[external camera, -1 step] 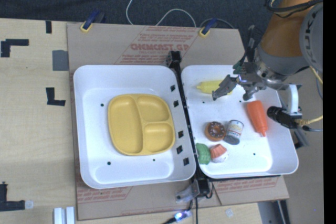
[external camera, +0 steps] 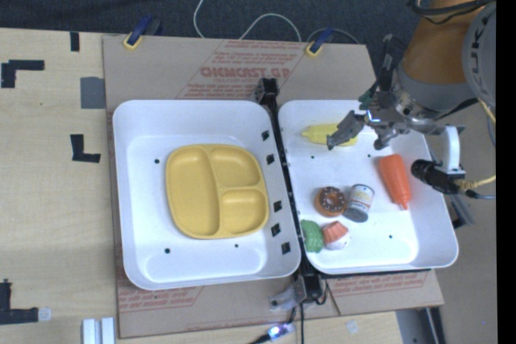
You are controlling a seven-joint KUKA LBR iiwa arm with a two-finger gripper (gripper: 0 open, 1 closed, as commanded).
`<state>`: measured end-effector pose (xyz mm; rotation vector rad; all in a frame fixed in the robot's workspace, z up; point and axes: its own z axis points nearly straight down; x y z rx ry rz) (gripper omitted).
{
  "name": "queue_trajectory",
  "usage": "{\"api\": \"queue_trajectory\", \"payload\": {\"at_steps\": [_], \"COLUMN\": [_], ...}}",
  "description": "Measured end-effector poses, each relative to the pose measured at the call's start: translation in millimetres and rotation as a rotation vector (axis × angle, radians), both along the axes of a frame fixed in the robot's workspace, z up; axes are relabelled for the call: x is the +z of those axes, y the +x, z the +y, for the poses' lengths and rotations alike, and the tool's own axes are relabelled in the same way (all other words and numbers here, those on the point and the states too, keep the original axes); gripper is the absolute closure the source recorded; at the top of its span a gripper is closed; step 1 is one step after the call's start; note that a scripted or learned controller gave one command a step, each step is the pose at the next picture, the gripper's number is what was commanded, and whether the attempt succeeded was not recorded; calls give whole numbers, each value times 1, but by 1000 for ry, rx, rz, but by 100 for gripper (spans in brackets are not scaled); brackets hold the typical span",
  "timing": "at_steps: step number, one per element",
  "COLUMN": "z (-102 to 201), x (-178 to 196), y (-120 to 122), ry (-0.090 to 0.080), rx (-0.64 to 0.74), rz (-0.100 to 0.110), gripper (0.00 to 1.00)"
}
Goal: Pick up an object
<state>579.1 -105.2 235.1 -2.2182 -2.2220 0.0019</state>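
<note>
I'm seeing the arm (external camera: pixel 447 20) reaching in over the right bin (external camera: pixel 419 250), while the left bin (external camera: pixel 133 197) is carrying a yellow divided tray (external camera: pixel 216 191). The tool (external camera: pixel 360 134) is hanging with its fingers spread just beside the yellow object (external camera: pixel 320 132) (not gripping it); the carrot (external camera: pixel 395 179), donut (external camera: pixel 330 201) and small can (external camera: pixel 359 201) are lying nearer the front.

Bright, even light; slight softness.
</note>
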Motion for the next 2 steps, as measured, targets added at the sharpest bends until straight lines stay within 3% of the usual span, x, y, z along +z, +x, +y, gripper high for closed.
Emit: {"api": "queue_trajectory", "payload": {"at_steps": [2], "z": [7], "x": [-96], "y": [-14], "ry": [-1], "rx": [-1], "rz": [4], "gripper": [0]}}
